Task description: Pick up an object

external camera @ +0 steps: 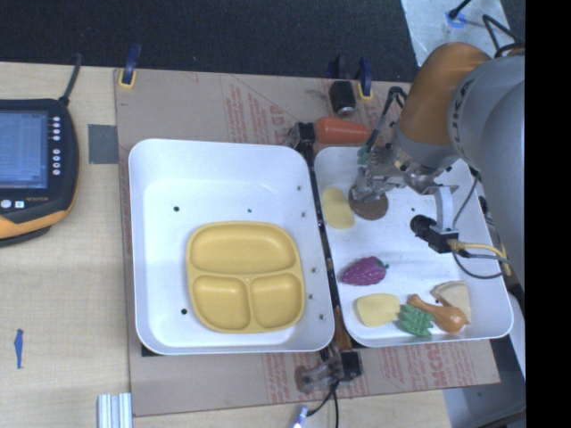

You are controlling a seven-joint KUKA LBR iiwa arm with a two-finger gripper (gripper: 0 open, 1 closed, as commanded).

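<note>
Cardboard covers the counter (pixel 223 96) beneath two white bins. Against the right bin's (pixel 500 328) upper left wall, a brown round object (pixel 369 208) is met by the hand (pixel 368 191), set directly over it; whether anything is gripped cannot be told, the fingers being hidden by the wrist. A pale yellow piece (pixel 337 209) lies just beside. Open floor is left mid-bin. Purple grapes (pixel 363 270) lie lower, and a yellow tray (pixel 245 275) fills the left bin (pixel 156 176).
</note>
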